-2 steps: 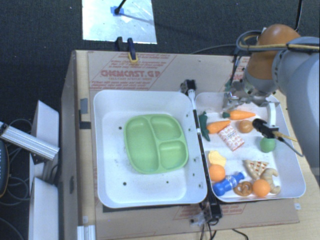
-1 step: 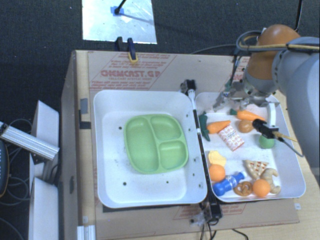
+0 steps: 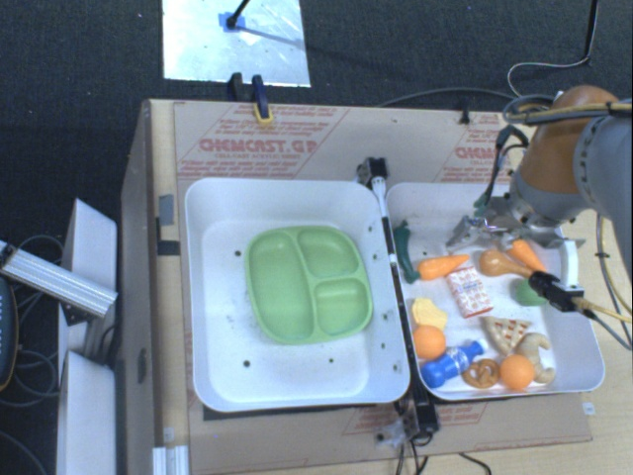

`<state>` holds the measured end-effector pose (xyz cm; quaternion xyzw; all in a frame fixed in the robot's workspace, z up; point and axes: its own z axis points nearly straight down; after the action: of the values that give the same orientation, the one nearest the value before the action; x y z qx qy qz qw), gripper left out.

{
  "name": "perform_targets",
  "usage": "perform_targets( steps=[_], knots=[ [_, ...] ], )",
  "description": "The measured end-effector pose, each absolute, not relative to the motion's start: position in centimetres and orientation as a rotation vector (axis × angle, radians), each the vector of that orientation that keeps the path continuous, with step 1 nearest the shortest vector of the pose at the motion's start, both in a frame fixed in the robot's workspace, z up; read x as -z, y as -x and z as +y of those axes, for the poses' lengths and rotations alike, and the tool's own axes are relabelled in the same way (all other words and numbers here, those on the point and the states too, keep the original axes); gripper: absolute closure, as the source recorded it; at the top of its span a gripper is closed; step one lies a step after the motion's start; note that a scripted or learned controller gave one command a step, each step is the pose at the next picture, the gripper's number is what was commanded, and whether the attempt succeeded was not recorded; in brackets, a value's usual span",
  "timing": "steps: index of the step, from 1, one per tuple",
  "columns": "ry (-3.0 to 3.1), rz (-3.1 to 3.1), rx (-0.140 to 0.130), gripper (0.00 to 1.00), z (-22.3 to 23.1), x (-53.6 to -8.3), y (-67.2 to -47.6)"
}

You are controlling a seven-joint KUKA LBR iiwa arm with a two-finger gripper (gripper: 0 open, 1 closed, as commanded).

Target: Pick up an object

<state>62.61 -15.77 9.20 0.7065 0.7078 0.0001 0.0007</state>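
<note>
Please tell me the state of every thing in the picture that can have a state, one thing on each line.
gripper: low over the right bin, nothing visibly held
green tray: flat in the left bin, compartments bare
blue bottle: lying on its side
toy carrot: lying flat
small red-and-white box: lying flat
pizza slice: lying flat
right bin: crowded with toy food

You've got loads of room in the left bin [image 3: 213, 295]: just the green divided plate [image 3: 308, 283] sitting mid-floor, bare white all around it. The right bin [image 3: 591, 359] is tight. Its front half is jammed with a blue bottle [image 3: 450, 362], pretzel [image 3: 484, 372], two oranges [image 3: 429, 341], pizza slice [image 3: 505, 332]. The back-left corner past the carrot [image 3: 444, 265] stays open.
</note>
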Motion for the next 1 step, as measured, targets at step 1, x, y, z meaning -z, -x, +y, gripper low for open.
perform_targets(
  steps=[1],
  knots=[
    [-2.22, 2.222, 0.001, 0.0, -16.9, -9.06, -60.86]
  ],
)
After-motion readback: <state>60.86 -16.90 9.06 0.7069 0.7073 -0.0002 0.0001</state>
